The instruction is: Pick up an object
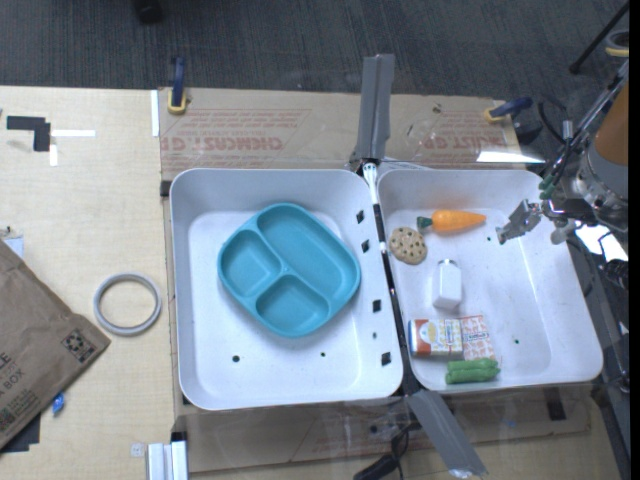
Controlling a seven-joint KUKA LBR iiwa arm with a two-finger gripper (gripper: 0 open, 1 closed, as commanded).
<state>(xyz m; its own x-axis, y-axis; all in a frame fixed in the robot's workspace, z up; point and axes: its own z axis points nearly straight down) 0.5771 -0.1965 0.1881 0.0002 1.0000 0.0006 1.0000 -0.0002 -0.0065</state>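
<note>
Lying just left of the metal two-finger pincer [533,220], the orange plastic carrot [455,222] stays untouched; pincer's spread cannot be told.

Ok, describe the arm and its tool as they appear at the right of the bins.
The tool is small, of grey and silvery metal, with thin parts and a white piece behind it. Dark cables run up along the arm, where a patch of orange shows at the frame's edge.
</note>
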